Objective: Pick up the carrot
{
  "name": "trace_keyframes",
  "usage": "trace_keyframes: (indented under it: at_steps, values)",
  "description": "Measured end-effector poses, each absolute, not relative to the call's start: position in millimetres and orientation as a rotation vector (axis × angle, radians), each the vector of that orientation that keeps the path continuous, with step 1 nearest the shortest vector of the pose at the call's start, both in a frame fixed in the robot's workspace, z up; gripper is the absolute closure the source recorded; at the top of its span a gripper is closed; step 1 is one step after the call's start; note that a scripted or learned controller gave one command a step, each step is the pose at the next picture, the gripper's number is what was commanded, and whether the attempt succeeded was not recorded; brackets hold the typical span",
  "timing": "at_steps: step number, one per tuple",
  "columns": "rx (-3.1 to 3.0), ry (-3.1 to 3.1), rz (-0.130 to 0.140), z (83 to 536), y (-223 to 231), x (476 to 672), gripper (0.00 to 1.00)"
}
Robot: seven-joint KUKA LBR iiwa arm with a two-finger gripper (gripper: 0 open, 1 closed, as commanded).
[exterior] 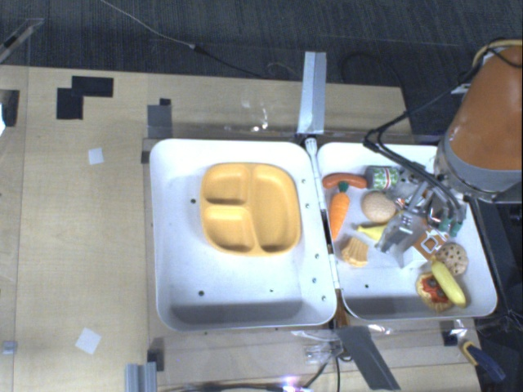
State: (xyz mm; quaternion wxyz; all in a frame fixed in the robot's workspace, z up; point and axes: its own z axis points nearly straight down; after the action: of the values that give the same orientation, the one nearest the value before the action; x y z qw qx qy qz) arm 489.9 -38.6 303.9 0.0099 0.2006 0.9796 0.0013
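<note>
Camera view: my gripper (pixel 398 237) hangs low over the right bin (pixel 482 300); whether it is wide or narrow I cannot tell. The carrot (pixel 338 211) lies well to my left, near the bin's left wall, green top pointing away. A potato (pixel 377 207) sits just beside me on that side, a banana (pixel 449 283) to my right. The yellow tray (pixel 249 207) rests in the left bin (pixel 176 300), far left.
</note>
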Motion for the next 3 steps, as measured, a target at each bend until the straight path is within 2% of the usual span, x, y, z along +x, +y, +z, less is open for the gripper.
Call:
trace_keyframes:
  at_steps: [1, 2, 3]
  values:
    - [0.613, 3.082, 0.001, 181.6, -23.2, 486.9, 0.0]
    - [0.746, 3.044, 0.004, 185.1, -9.8, 488.8, 0.0]
    - [0.518, 3.089, 0.003, 186.3, -22.8, 599.8, 0.0]
